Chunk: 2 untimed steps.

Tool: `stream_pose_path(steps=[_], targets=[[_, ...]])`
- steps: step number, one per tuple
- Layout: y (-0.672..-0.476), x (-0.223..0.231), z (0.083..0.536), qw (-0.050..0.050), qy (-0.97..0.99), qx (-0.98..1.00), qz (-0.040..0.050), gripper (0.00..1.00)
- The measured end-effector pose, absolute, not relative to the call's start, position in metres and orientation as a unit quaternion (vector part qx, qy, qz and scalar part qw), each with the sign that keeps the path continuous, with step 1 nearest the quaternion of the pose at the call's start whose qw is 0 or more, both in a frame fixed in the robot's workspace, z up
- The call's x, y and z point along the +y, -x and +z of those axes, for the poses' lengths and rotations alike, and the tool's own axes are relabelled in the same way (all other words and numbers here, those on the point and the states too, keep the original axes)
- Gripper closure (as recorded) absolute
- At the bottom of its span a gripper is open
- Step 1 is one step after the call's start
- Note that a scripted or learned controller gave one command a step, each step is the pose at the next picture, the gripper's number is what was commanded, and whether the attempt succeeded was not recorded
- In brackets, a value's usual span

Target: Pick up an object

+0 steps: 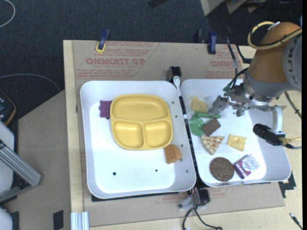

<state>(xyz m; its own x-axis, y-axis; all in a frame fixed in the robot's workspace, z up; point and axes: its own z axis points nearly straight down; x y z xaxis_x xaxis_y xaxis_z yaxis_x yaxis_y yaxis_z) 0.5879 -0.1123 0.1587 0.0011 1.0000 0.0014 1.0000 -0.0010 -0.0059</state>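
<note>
Starting at the left of the frame, you have the left bin [93, 143] holding a yellow divided tray [141, 120] in its upper middle. A purple piece [104, 109] pokes out from under the tray's left edge, and a small orange-brown piece [172, 154] sits just below the tray's lower right corner.

Moving to the centre right, the right bin [278, 164] carries the loose items. A pale yellow wedge [199, 104] lies near its upper left, with a green piece [197, 126] below it and a brown square [211, 126] touching the green piece's right side. Under those you see a pizza-like slice [212, 143], a yellow cheese block [236, 142] to its right, a round brown cookie [222, 168] at the bin's lower edge, and a purple-and-white packet [247, 165] beside the cookie.

The gripper [221, 104] hangs over the upper part of the right bin, just right of the pale wedge (its tip sits above the brown square). You cannot tell from this angle whether the claw is released or clenched, and nothing shows as grasped.
</note>
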Motion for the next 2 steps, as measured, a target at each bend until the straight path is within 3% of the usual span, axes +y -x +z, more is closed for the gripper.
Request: stream_pose_path(steps=[1, 2], targets=[[-0.589, -0.114, 0.095, 0.003, 0.707, -0.707, 0.0018, 0.0], [-0.588, -0.113, 0.084, 0.002, 0.707, -0.707, 0.0008, 0.0]])
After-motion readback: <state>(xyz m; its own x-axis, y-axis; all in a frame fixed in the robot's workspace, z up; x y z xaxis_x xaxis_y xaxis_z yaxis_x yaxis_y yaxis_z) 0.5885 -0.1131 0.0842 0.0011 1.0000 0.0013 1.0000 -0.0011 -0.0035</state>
